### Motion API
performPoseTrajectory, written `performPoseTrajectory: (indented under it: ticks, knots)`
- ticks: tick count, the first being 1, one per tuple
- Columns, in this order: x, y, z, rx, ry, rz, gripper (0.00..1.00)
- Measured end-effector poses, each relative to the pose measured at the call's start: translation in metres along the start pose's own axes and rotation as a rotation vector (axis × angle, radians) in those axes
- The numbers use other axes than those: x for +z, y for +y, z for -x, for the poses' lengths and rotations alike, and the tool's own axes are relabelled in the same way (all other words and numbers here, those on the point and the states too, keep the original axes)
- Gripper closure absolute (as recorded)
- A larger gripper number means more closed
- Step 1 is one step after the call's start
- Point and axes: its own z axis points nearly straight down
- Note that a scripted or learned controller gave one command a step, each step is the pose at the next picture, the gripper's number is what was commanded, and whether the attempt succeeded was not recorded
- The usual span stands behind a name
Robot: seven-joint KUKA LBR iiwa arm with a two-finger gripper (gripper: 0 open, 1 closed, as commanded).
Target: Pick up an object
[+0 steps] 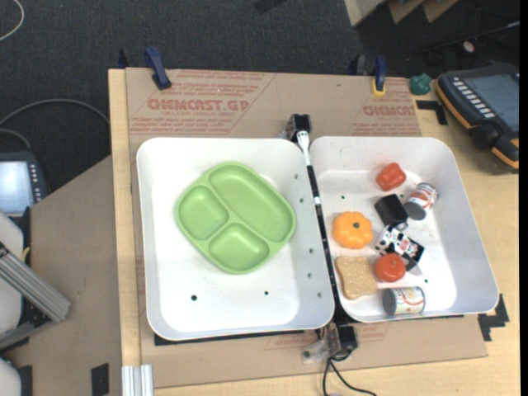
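The right bin [462, 246] holds several small objects. An orange pumpkin [353, 230] lies near its left wall. A slice of toast [357, 277] lies below the pumpkin. A red pepper [390, 176] sits toward the back, and a red tomato [390, 267] lies beside the toast. A black block [391, 210] is in the middle, with a black-and-white cow toy [399, 245] just below it. One small can [421, 198] lies to the right of the block, and another can [404, 300] lies at the front.
The left bin [165, 295] holds a green divided plate [235, 217]. Both bins rest on a cardboard sheet [198, 97] held by clamps at the back. A handheld pendant [483, 106] lies at the far right.
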Motion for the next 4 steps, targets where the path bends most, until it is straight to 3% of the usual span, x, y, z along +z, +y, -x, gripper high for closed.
performPoseTrajectory:
  ticks: [1,2,3,4]
  knots:
    - [-0.070,-0.009,-0.100,-0.015,-0.001,0.017,1.00]
    - [-0.068,-0.013,-0.011,0.004,-0.006,0.010,1.00]
    - [-0.034,-0.012,-0.086,-0.011,0.001,0.003,1.00]
    - [-0.022,-0.013,-0.017,0.001,-0.002,0.004,1.00]
